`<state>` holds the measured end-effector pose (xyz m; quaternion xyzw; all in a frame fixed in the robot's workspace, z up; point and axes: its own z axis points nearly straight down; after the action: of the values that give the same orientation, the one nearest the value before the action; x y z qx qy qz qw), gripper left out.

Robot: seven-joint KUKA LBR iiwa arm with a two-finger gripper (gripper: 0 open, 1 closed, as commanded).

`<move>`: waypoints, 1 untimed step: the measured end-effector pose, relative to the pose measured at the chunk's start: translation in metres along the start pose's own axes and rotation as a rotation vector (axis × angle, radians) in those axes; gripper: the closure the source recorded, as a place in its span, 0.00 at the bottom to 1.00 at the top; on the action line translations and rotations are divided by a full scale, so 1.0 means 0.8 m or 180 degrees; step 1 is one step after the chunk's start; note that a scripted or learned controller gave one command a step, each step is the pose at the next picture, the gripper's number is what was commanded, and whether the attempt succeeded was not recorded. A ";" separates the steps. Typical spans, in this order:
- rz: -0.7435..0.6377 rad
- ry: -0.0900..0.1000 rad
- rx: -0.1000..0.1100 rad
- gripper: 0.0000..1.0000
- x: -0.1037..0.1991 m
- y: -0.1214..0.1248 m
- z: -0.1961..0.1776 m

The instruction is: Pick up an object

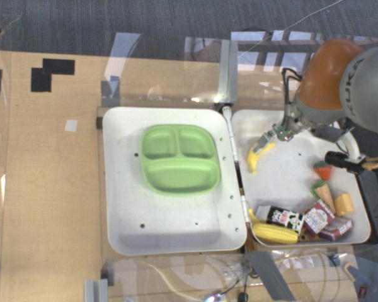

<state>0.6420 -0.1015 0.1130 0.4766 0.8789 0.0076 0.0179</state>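
My gripper [281, 133] is low in the right bin [290, 184], near its back left part. A small yellow banana [254, 159] lies just left of and in front of it, with its upper end right at the gripper tip. Whether that end is between the fingers cannot be made out. The grey arm with its orange band [327, 74] reaches in from the right and hides the bin's back right corner.
Along the right bin's front lie a corn cob [274, 233], a black-and-white carton [285, 218], a pink box [318, 219], a purple box [336, 229], an ice cream cone [327, 195] and a red toy vegetable [324, 170]. The left bin [123, 187] holds a green divided plate [179, 158].
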 end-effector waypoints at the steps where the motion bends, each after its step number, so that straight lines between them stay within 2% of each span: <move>1: 0.0523 0.0051 0.0068 0.00 0.006 0.010 0.030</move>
<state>0.6464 -0.0931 0.0892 0.5472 0.8370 0.0035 0.0051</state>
